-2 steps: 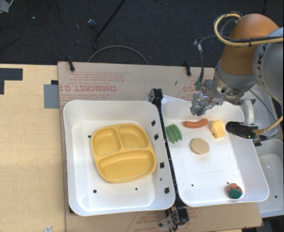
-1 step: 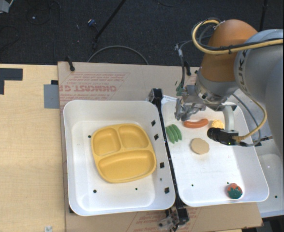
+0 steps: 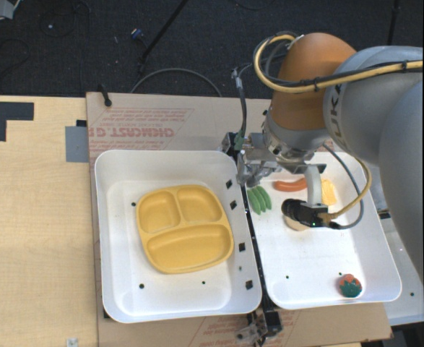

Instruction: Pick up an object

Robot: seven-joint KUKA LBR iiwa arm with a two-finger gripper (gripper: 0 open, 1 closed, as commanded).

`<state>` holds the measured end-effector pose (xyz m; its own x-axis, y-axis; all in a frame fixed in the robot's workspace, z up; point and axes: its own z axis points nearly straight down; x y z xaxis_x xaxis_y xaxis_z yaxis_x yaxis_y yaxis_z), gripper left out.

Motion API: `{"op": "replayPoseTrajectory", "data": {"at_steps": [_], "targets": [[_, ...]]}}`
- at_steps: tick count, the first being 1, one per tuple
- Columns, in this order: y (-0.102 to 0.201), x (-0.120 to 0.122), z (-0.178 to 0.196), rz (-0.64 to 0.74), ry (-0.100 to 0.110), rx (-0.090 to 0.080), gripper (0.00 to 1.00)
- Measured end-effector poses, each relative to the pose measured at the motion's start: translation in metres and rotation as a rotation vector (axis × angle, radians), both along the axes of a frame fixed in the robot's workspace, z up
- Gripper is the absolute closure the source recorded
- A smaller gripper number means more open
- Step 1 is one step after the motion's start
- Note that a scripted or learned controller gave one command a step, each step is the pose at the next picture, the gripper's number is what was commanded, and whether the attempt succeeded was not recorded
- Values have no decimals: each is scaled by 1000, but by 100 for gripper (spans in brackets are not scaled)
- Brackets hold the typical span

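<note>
White right bin [image 3: 370,280], green pods [image 3: 259,198] lying near-far, pincer [image 3: 253,173] above, grip state unclear

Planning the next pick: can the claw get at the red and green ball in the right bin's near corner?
Probably yes. The ball lies alone on bare floor of the right bin, well apart from the claw and nothing covers it.

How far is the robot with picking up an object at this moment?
Done: the gripper is down in the right bin, at its left wall, just above the green object. In hand: no object shows between its fingers. Left: gripping and lifting. The green object, the orange sausage-shaped piece and the small round item all lie on the bin floor.
</note>
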<state>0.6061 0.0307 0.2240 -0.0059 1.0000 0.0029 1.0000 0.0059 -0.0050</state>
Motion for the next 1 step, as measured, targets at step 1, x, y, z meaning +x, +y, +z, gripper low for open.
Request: {"op": "replayPoseTrajectory", "data": {"at_steps": [1], "targets": [[49, -10, -9, -1, 1, -1, 100]]}}
